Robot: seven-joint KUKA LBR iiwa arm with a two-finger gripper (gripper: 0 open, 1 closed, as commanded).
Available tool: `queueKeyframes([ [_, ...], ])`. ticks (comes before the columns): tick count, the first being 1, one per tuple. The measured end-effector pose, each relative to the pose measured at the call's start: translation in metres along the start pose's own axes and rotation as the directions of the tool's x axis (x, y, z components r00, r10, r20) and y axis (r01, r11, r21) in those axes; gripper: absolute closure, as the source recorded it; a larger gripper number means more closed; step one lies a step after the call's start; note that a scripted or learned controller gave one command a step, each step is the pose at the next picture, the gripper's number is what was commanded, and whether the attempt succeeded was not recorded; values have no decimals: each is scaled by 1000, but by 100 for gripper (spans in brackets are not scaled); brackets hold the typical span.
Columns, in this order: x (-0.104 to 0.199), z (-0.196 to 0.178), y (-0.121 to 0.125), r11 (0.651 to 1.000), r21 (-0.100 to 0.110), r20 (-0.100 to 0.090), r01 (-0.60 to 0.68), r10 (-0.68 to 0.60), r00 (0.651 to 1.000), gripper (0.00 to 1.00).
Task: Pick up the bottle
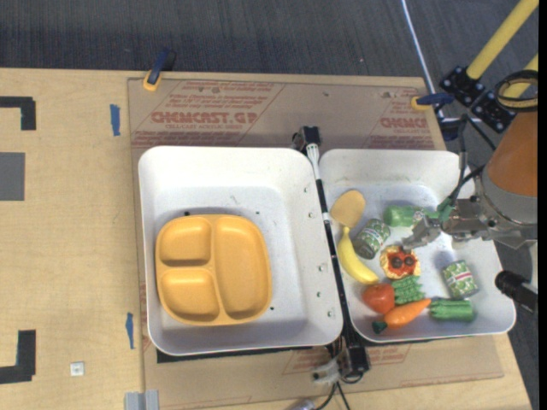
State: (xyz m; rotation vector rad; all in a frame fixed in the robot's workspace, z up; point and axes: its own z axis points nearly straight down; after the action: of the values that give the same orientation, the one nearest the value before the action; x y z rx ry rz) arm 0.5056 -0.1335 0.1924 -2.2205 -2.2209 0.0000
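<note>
I see gripper (421, 231) low over right bin (376, 165), just right of toy pizza slice (399, 262); finger state I cannot tell. Bottle (459, 278) lies right of pizza, free, near green cucumber (451, 311).

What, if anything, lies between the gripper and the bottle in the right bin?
Nothing visible does. The gripper hangs over the right bin, up-left of the green-labelled bottle; the pizza slice lies off to the side.

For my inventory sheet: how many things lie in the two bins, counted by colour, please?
Yellow: 3, tray, banana, chip
Green: 5
Red: 2, tomato, pizza
Orange: 1, carrot
Total: 11
</note>
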Motion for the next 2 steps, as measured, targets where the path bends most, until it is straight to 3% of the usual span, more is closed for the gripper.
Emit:
queueKeyframes([
  [1,-27,-5,73,956,-3,1,-293,293,956,0],
  [2,-63,66,106,733,-1,1,-680,680,733,0],
])
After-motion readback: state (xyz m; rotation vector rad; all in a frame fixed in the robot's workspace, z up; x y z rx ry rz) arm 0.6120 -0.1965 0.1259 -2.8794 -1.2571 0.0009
